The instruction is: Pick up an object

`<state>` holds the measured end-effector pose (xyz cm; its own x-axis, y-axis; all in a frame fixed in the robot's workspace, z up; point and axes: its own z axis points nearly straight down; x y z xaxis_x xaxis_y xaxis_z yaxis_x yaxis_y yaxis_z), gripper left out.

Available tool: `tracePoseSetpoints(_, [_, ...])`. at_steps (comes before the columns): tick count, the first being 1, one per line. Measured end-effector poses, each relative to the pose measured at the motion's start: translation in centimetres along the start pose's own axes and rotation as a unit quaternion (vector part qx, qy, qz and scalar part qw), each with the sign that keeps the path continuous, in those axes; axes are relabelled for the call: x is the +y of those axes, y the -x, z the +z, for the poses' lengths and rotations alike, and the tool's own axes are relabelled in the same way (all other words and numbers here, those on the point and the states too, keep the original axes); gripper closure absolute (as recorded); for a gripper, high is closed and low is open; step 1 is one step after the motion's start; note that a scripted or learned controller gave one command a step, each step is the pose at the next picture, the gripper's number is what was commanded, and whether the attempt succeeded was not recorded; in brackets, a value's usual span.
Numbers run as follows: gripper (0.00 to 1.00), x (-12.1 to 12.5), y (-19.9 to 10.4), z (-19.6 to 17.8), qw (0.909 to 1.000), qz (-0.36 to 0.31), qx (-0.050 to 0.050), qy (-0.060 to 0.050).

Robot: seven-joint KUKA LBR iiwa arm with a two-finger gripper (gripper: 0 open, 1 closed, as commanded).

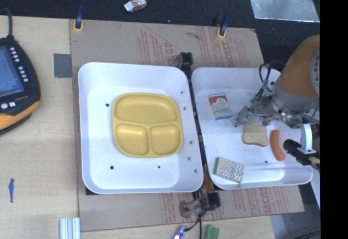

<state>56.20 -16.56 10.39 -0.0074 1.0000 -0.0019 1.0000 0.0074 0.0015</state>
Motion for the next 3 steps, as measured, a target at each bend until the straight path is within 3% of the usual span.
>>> tracePoseSetpoints(1, [0.0, 6.9, 3.1, 1.2, 1.0, 0.002, 0.001, -0.002])
tracePoseSetpoints(2, [0.0, 9.5, 0.0, 1.2, 1.0, 0.002, 0.002, -0.001])
tracePoseSetpoints(3, [0.0, 0.2, -2.2, -6.6, 1.0, 0.003, 0.001, -0.001])
